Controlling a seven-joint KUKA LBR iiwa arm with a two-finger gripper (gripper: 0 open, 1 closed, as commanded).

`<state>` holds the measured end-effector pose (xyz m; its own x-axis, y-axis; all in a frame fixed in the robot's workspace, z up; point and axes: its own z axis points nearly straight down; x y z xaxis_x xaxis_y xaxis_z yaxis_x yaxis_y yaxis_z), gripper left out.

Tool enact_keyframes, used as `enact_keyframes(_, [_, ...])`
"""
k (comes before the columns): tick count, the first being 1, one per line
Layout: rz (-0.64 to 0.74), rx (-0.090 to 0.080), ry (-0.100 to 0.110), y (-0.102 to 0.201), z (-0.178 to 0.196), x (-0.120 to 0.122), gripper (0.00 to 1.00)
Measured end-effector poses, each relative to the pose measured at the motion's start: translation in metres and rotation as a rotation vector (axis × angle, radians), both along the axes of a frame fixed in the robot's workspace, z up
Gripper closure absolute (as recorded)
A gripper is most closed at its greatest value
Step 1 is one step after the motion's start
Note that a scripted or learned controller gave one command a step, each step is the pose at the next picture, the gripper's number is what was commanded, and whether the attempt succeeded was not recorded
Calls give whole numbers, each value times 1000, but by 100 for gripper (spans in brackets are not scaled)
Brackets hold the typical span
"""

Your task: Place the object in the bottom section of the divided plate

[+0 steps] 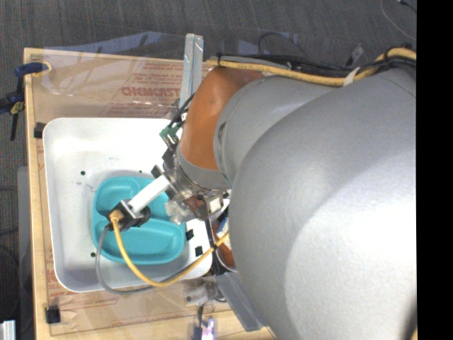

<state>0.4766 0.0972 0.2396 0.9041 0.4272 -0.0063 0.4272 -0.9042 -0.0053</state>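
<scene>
Found in the left bin (67, 154): teal divided plate (134, 225), flat, toward the near wall. Gripper (185, 205) located over the plate's right edge. Unable to determine open or shut state, or to place the object, with the wrist covering that side. Recommended: centre over the bottom section (152, 241), clear of the dividing ridge, lower close, then release. Noted on the clear sheet (152, 91) under the bins: red print, apparently "CHEMCAST", reversed; remainder illegible.

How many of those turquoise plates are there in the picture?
1. The turquoise plate lies in the white bin on the left. The grey arm covers part of it and the bench's right side, so others may be hidden.
</scene>
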Motion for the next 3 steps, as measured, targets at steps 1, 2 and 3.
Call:
enact_keyframes(1, [0, 0, 1, 0, 0, 0, 0])
enact_keyframes(2, [-37, -3, -1, 83, -106, -2, 0])
enact_keyframes(3, [-235, -3, -6, 120, -37, 0, 0])
